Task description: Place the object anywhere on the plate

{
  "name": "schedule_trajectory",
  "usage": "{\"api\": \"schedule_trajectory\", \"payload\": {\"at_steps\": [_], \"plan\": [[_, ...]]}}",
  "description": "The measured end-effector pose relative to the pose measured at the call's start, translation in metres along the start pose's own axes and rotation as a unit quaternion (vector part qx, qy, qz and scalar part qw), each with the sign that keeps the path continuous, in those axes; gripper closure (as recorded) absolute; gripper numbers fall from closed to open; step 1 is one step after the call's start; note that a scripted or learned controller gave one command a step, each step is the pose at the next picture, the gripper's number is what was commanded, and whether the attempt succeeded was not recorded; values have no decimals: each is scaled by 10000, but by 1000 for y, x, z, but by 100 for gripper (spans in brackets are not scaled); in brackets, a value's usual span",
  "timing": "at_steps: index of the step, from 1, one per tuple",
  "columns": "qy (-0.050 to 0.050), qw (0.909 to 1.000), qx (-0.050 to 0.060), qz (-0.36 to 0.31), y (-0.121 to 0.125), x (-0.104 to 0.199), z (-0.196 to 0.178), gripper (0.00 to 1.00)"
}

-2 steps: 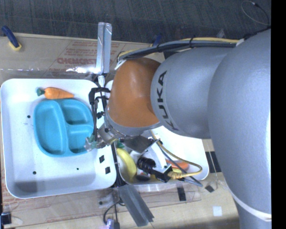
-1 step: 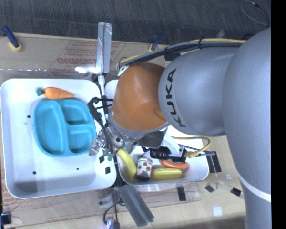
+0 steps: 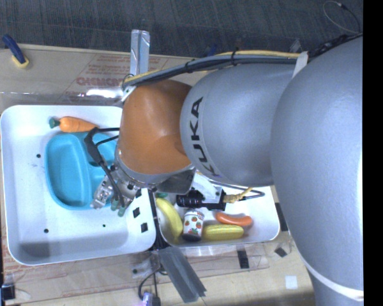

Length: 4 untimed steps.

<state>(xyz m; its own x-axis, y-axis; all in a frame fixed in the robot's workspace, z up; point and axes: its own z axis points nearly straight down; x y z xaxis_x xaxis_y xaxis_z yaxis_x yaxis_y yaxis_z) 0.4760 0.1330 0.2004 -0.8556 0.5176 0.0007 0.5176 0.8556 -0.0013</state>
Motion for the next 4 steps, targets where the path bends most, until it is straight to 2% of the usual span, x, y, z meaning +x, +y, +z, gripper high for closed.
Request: {"api": "schedule_trajectory", "payload": {"at_steps": [1,2,3,4], "plan": [[-6,9983,-4,-587,88,22,-30,100],[5,9979,8,-650,62,-32,-4,100],[6,9968,7,-798,-12,-88,-5,100],[-9,9999,-7,-110,-10,-72,-25,100]]}}
